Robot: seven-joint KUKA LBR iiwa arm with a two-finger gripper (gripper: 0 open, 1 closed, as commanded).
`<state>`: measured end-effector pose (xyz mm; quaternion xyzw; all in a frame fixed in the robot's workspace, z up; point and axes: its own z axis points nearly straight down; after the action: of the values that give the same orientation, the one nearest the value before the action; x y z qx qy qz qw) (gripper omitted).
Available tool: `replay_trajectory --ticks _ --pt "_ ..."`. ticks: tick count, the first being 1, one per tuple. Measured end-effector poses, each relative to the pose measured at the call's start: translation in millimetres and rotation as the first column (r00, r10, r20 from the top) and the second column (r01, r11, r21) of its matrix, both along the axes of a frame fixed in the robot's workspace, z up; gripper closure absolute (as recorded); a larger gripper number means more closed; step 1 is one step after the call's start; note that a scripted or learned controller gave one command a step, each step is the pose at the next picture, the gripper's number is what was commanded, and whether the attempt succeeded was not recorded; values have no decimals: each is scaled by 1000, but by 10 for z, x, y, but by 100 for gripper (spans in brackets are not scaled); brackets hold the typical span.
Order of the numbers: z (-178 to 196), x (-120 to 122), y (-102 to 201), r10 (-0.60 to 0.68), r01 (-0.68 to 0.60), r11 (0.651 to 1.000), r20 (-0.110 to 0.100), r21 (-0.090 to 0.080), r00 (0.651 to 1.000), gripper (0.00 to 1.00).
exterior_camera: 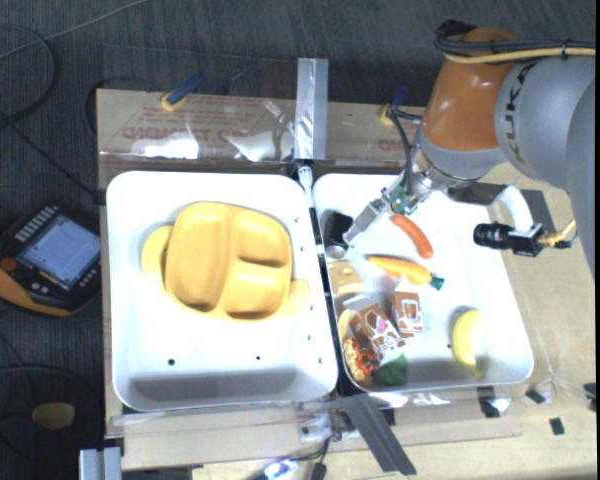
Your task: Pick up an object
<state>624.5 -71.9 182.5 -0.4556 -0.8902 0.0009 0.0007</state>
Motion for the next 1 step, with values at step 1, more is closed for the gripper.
replay_trajectory --ticks 1 --pt "-566 -308 -642 -71 71 997 0 -2 997 0"
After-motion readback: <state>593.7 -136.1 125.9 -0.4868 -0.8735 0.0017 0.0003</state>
